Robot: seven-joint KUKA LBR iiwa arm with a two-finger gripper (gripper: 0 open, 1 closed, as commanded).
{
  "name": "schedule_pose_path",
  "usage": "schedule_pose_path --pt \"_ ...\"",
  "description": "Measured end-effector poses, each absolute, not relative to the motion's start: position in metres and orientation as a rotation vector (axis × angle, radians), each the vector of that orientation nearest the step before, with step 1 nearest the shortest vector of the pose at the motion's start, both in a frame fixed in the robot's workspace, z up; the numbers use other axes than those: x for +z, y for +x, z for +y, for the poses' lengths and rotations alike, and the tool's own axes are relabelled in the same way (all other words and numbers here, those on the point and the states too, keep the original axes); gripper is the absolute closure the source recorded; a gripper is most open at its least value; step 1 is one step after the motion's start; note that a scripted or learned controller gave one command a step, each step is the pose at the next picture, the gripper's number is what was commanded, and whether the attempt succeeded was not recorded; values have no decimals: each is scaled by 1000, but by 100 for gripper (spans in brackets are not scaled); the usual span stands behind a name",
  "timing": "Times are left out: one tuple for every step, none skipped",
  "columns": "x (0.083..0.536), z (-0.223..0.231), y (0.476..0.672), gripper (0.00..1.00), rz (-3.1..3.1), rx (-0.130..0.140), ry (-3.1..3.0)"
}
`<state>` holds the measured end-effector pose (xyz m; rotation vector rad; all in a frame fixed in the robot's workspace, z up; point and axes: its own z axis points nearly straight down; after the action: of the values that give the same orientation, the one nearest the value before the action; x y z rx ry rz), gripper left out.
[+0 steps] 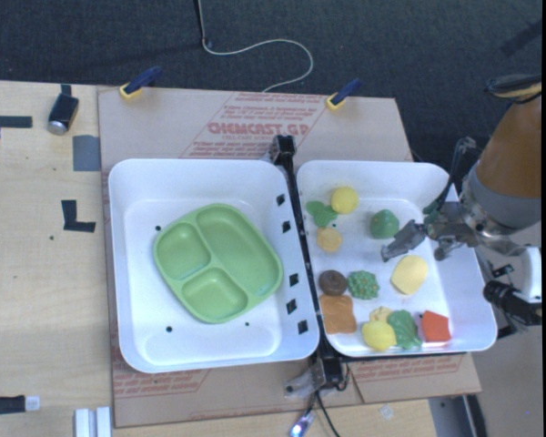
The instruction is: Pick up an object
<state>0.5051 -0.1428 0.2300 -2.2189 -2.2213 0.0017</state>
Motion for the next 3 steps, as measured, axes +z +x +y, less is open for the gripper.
schedule_pose_path --pt "181 -33 481 0 -2226 5 -2202" --pt "193 -39 482 100 -2220 5 -2216" --pt "324 51 512 100 -2241 -18 -2212"
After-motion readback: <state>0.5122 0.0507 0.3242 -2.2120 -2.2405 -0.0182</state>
